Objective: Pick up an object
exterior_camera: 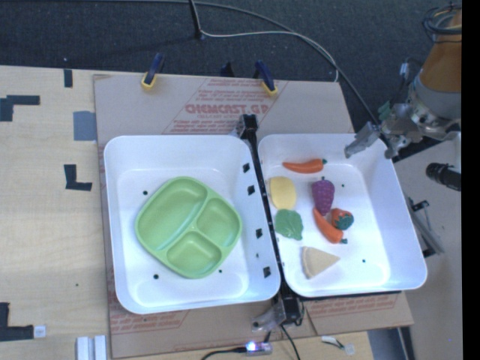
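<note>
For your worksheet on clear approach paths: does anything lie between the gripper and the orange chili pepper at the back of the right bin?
Nothing visible does. The gripper is over the right bin's far right corner, and bare white floor separates it from the chili pepper. The purple fruit lies nearer the camera, off that line.

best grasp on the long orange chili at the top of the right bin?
Probably mid-body on the orange chili, coming straight down. It lies flat and roughly crosswise in the right bin, apart from the purple piece and yellow piece below it, so fingers closing across its narrow width should have room. The gripper sits at the bin's upper right rim.
</note>
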`<state>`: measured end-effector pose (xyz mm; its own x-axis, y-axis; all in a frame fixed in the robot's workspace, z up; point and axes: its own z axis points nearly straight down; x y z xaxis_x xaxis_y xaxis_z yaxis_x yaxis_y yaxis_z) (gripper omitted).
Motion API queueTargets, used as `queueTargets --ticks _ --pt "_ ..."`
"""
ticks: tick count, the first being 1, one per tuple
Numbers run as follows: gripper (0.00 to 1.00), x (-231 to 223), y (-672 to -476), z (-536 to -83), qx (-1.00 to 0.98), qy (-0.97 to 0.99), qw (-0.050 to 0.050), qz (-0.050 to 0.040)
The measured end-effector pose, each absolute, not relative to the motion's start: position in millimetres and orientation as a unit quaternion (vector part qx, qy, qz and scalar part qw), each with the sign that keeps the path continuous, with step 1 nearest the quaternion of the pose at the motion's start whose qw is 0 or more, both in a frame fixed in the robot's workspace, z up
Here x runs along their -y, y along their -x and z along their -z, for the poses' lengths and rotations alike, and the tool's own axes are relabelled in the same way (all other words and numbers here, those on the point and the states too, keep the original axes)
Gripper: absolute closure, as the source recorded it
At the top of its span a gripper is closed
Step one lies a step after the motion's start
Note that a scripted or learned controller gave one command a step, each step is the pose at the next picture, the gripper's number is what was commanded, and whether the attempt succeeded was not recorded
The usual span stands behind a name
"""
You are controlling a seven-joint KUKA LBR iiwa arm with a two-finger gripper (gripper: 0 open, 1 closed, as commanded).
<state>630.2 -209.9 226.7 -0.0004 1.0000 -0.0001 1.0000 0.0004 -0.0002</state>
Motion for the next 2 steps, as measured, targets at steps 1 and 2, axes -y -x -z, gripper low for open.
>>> queueTargets --ticks 1,2 --pt "0.00 208.8 -665.4 -102.0 0.707 0.707 0.005 -0.0028" --pt "0.00 168.5 -606.3 -88.4 0.708 0.707 0.001 -0.0003"
